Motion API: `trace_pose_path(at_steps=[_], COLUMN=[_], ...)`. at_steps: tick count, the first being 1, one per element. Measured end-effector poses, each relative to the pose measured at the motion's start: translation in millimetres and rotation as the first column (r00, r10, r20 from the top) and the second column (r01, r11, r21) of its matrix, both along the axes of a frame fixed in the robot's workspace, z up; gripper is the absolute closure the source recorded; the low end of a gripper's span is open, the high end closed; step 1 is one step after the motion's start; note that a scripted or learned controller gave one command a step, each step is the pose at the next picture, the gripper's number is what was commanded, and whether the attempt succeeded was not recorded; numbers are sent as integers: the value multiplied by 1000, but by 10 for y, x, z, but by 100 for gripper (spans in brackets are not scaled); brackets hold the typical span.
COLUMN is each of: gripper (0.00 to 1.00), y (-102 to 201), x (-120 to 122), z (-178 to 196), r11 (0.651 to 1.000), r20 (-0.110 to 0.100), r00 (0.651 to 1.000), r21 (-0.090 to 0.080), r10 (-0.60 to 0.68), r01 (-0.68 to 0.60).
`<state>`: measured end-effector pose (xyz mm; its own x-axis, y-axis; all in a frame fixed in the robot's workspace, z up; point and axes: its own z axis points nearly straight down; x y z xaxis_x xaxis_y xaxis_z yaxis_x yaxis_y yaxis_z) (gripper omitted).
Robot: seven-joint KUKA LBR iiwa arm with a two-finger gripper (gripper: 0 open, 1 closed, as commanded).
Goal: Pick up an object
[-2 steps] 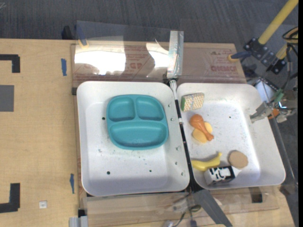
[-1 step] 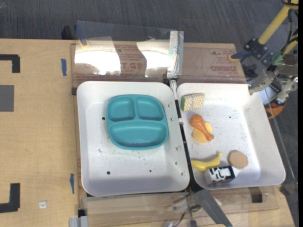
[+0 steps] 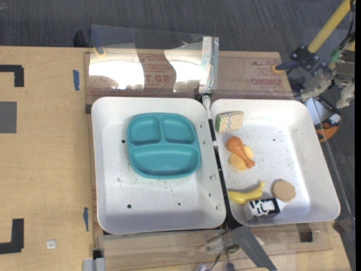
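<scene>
The right bin (image 3: 299, 123) holds several toy foods. A green and yellow block (image 3: 230, 121) lies at its far left corner. An orange drumstick (image 3: 237, 146) and a yellow-orange piece (image 3: 242, 162) sit below it. Near the front are a yellow banana (image 3: 246, 195), a brown round piece (image 3: 284, 190) and a black and white object (image 3: 263, 207). My gripper (image 3: 337, 89) is at the view's right edge, outside the right bin's far right corner and away from all the objects. It is cluttered and partly cut off.
The left bin (image 3: 107, 168) holds a teal divided plate (image 3: 163, 144). A clear plastic sheet (image 3: 152, 61) stands behind the bins. A yellow rod with a blue clamp (image 3: 316, 44) is at the upper right. A rail (image 3: 214, 151) separates the two bins.
</scene>
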<state>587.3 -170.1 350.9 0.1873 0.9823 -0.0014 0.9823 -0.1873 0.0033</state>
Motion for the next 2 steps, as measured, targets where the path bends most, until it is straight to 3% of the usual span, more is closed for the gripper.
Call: trace_pose_path(at_steps=[1, 2], gripper=[0, 0], y=[91, 511], x=[-213, -254], z=[-260, -1745], r11=[990, 982], r20=[-5, -15], r00=[990, 982], r21=[3, 7], r10=[144, 189], r01=[-144, -189])
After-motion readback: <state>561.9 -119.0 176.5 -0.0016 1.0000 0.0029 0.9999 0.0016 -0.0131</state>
